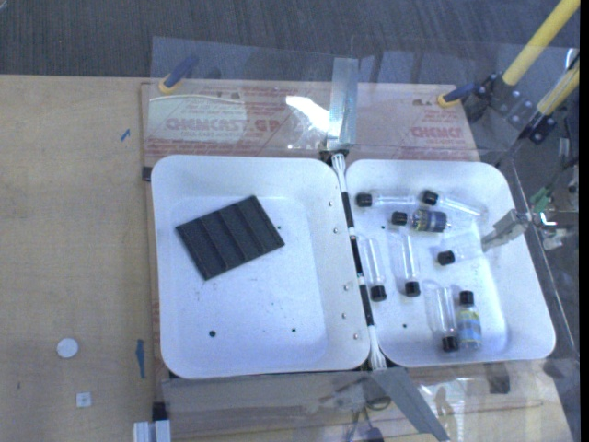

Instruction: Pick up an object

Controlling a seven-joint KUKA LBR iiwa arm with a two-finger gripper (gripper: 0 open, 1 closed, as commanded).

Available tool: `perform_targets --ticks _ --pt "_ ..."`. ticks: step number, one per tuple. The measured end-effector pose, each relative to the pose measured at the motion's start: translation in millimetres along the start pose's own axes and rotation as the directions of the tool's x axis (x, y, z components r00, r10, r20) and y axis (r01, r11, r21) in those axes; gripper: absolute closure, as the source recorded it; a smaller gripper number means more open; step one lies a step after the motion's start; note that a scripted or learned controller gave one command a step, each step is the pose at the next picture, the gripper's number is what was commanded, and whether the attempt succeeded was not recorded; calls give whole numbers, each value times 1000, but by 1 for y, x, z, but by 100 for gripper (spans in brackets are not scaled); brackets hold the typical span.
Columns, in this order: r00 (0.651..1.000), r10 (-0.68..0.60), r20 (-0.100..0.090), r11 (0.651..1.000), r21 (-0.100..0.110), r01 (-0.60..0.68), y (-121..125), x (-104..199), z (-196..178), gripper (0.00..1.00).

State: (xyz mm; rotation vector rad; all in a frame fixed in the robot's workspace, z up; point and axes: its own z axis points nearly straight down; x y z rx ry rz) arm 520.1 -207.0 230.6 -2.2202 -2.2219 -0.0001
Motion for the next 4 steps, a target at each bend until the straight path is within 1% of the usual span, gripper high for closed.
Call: perform_targets --ticks 1,2,3,4 --pt "999 -53 0 999 0 53 40 -8 77 0" --pt "996 -87 2 996 -3 87 87 17 106 0" --pt "995 -102 0 995 0 102 33 9 63 0" --pt "989 -148 -8 989 -2 148 86 -3 119 0"
